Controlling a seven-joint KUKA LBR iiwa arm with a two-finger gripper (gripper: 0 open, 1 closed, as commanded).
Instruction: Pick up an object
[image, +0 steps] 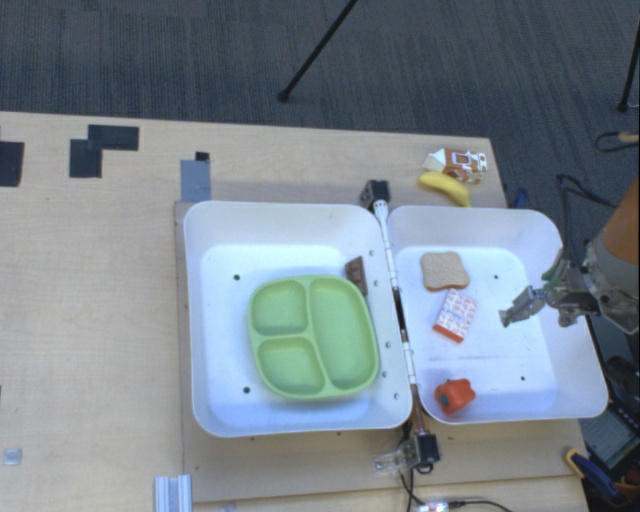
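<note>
The left bin (200, 330) holds a glossy green three-compartment tray (313, 338). The right bin (560, 395) holds a slice of bread (443, 270) at twelve o'clock, a flat red-and-white packet (455, 316) mid-floor, and a rounded orange-red toy (455, 396) at seven. My pincer (524, 306) hovers at three o'clock, empty; how wide it is spread I cannot tell.

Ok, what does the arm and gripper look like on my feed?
The arm comes in at the right edge with an orange band showing. Below it sits a grey metal wrist block, and the gripper ends in thin, dark grey fingers over the right bin.
</note>
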